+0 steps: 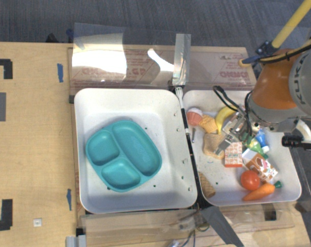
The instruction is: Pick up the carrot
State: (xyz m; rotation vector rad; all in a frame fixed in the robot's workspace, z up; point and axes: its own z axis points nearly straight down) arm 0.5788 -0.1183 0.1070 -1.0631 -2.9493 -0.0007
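Carrot (259,192) lies at the near edge of the right bin (294,189), just below a tomato (250,179) and touching it. Beside them sits a small carton (261,167). Farther back the gripper (237,133) hangs over a box (233,155) and a banana (225,115), well apart from the carrot; whether its fingers are parted I cannot tell. A teal tray (123,155) rests in the left bin (93,107).

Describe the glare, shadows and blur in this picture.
Camera view: strong glare whitens the clear sheet behind the left bin; the teal tray casts only a soft shadow; the carrot in the right bin is evenly lit and fairly sharp; the gripper is slightly blurred.
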